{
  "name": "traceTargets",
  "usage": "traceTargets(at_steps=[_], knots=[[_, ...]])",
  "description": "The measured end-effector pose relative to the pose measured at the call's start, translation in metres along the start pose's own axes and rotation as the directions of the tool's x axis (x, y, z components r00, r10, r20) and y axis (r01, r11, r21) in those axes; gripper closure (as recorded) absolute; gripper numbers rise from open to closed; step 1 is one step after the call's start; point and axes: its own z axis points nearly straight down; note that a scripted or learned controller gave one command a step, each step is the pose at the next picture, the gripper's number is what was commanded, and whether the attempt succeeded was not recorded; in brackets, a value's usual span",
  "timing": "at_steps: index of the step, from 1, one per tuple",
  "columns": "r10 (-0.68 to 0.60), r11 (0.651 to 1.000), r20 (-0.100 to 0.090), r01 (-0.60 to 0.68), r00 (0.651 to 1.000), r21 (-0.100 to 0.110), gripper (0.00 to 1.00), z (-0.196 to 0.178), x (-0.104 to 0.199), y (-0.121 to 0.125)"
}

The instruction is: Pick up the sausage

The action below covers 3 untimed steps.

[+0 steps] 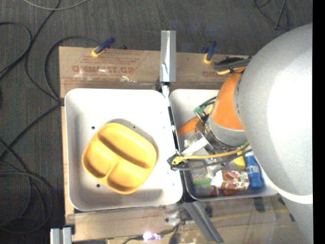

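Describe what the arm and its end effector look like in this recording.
The arm is a bulky, rounded pale grey shell with an orange band above the wrist. Below sits a grey metallic end effector housing, with a yellow cable looping along it.

Faint red print on cardboard sheet (109,65), mirrored, not legible

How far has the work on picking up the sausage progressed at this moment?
Done: the arm has reached over the right bin, above its heap of small items. In hand: nothing can be seen held, because the arm hides its gripper. Left: I cannot make out the sausage in the heap, so the grasp and lift look not yet done. The left bin holds a yellow divided plate.
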Motion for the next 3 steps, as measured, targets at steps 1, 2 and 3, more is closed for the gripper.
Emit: traceTargets(at_steps=[1,2,3], knots=[[0.128,0.992,0.001,-0.128,0.992,-0.002,0.00,0.000,0.033,-0.068],[0.232,0.973,0.002,-0.232,0.973,0.000,0.00,0.062,0.108,-0.136],[0.280,0.960,-0.002,-0.280,0.960,-0.028,0.00,0.019,0.056,-0.016]])
